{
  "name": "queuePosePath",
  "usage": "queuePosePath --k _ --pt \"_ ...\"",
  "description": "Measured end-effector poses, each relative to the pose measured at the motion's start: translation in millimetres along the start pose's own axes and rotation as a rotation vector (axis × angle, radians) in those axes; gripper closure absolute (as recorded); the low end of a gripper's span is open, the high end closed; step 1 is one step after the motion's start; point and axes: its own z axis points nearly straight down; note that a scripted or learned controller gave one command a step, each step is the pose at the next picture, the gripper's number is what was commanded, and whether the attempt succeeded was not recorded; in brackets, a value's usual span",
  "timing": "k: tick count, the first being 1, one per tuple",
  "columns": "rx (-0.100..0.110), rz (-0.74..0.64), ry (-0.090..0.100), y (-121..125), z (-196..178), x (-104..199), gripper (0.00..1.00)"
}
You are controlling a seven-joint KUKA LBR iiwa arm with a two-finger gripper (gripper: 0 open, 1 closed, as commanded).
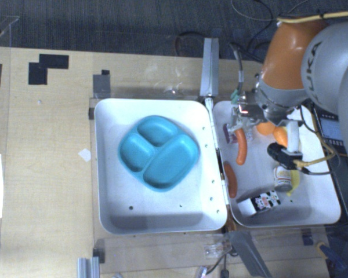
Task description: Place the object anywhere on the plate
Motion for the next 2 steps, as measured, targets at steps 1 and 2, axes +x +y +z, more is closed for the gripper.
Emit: queuePosePath --k 1,2 --pt "0.001 0.002 0.001 34 22 66 1.0" --pt "-0.001 -0.214 0.001 22 -2 119 1.0"
